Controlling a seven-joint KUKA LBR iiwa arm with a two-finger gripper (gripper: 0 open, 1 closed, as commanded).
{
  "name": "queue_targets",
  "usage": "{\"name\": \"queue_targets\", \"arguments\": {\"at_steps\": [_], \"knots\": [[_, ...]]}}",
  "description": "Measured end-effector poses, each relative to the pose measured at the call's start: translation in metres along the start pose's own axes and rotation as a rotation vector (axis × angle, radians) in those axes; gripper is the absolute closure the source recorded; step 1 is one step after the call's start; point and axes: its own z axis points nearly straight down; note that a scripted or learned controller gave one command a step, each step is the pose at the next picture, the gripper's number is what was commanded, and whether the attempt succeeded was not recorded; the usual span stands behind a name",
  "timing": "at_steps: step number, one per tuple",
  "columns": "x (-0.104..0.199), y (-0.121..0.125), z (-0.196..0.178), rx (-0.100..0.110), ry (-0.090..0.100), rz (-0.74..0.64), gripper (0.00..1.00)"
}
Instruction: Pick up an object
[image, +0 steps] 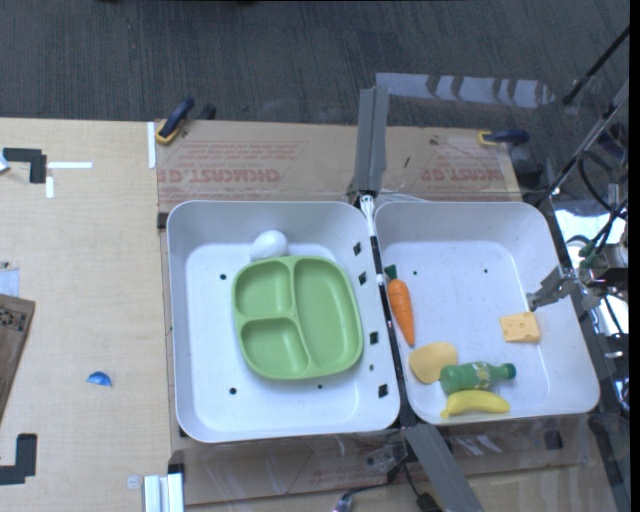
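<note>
The cheese (520, 328) is the best target, so everything here is placed from it. It is a small yellow wedge lying flat on the floor of the right bin (470, 210), close to that bin's right wall, with bare floor all round it.

The gripper (553, 289) sits just up and to the right of the cheese, at the bin's right rim. It looks grey and blurred against the clutter there. I cannot tell whether it is open or closed, and nothing shows in it.

To the left of the cheese and lower down is a tight cluster: a yellow lump (433, 362), a green bottle (478, 375) lying on its side against it, and a banana (476, 403) just below the bottle. The carrot (401, 308) lies well to the left of the cheese, along the bin's left wall. Farther left again, in the left bin (200, 300), are a green plate (298, 317) and a white egg (268, 243) at the plate's upper edge.

To do this step well, I would go for the cheese:
- It is nearest and stands alone, so the cluster is unlikely to get knocked.
- The approach should be straight down over its middle, not a sweep in from the rim, because the wall on its right leaves little room.
- The grip should span the wedge's flat faces, since it may squirt out if pinched on the slope.
- The gripper needs to reach floor level before it closes, then lift straight up.
</note>
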Motion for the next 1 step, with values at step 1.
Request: {"name": "queue_targets", "arguments": {"at_steps": [1], "knots": [[0.0532, -0.0138, 0.1367, 0.001, 0.001, -0.150, 0.00]]}}
